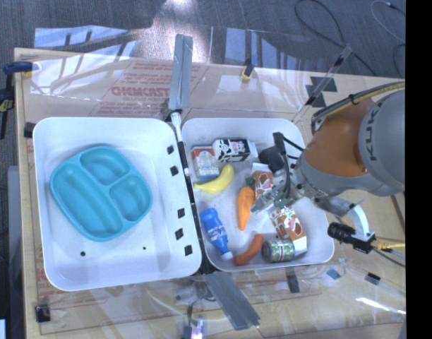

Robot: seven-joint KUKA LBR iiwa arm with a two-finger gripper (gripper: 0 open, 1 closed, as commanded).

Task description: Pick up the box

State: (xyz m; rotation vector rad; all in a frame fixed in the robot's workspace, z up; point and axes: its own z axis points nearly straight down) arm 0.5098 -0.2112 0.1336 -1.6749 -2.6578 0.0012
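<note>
Gripper [276,193] hangs low in the right bin [301,134], just right of the carrot [244,207]; whether it is wide or narrow cannot be told. Left of the carrot lies a banana [216,182], and beyond the banana, toward the bin's far wall, sits the cow-print box [234,149], well apart from the gripper. Nearer the front wall lie a blue bottle [214,232] and a can [278,251]. A blue divided plate [99,191] rests in the left bin [46,136].
</note>
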